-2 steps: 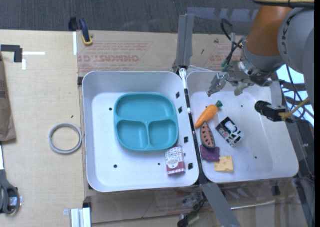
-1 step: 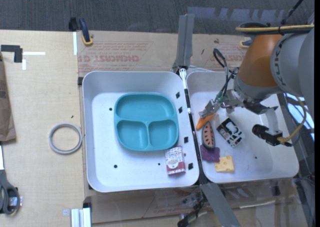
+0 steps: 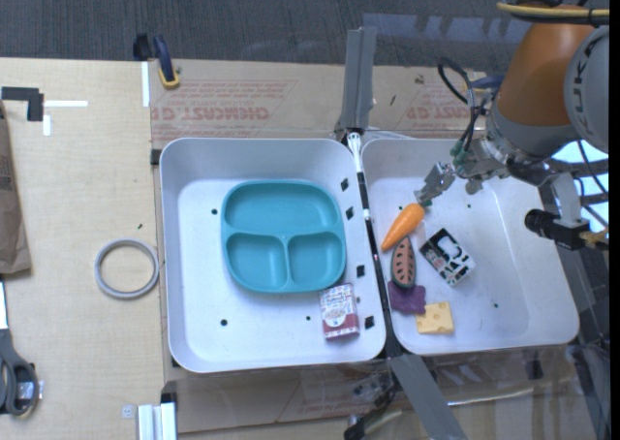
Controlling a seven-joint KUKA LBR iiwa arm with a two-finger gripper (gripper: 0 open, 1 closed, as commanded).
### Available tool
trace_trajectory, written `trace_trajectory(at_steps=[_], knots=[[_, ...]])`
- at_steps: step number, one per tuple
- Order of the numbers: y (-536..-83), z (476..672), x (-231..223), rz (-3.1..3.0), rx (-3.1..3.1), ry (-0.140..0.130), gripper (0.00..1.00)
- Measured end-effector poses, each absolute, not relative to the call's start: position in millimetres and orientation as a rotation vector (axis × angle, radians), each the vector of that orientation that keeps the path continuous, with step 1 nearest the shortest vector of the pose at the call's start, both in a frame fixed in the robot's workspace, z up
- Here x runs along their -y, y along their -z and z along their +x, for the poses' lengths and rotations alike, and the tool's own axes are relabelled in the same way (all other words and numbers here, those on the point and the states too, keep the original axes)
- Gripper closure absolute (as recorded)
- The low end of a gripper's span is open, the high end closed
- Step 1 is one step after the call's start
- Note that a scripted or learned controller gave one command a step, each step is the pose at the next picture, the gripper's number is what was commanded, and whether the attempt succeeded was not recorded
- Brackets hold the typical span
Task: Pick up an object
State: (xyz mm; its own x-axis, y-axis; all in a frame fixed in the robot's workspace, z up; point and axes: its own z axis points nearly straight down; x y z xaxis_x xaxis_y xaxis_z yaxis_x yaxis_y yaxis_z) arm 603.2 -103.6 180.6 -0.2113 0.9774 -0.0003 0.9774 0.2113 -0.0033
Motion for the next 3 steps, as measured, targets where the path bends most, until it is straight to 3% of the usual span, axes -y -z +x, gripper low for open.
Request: trace_trajectory(at_steps=[1,2,3], knots=[[-89,555.1,114,-2.093,2.339,-0.004,0.00],[-95,554.9,115,-2.095,2.332,-0.007,1.00],[-101,554.4,117,-2.097,2.325,-0.011,1.00]])
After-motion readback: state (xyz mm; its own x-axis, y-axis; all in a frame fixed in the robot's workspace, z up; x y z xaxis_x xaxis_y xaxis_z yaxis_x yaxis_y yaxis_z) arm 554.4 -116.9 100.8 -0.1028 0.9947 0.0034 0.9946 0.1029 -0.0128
